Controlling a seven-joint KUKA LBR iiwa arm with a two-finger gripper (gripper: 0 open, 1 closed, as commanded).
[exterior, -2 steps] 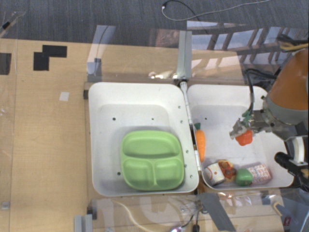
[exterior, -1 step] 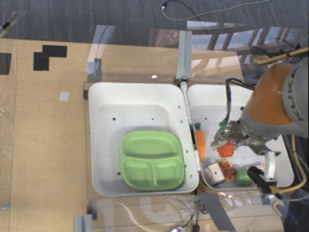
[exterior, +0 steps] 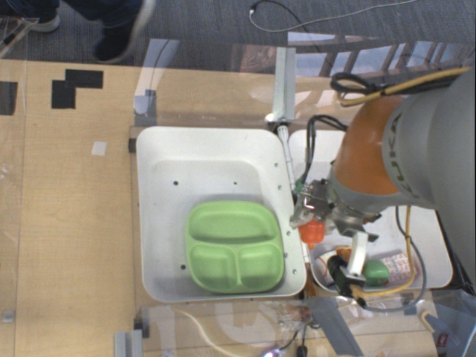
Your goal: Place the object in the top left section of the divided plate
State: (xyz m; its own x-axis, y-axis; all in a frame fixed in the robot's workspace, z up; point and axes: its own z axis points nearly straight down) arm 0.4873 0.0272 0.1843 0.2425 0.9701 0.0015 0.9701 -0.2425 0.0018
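We judge the task barely begun: the green divided plate (exterior: 235,246) lies bare, while the claw (exterior: 312,218), its grip on the orange object (exterior: 312,232) unclear to us, hangs at three o'clock of it.

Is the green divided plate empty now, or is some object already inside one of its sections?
Empty. The green divided plate lies flat in the left bin, and all three sections show bare green surface.
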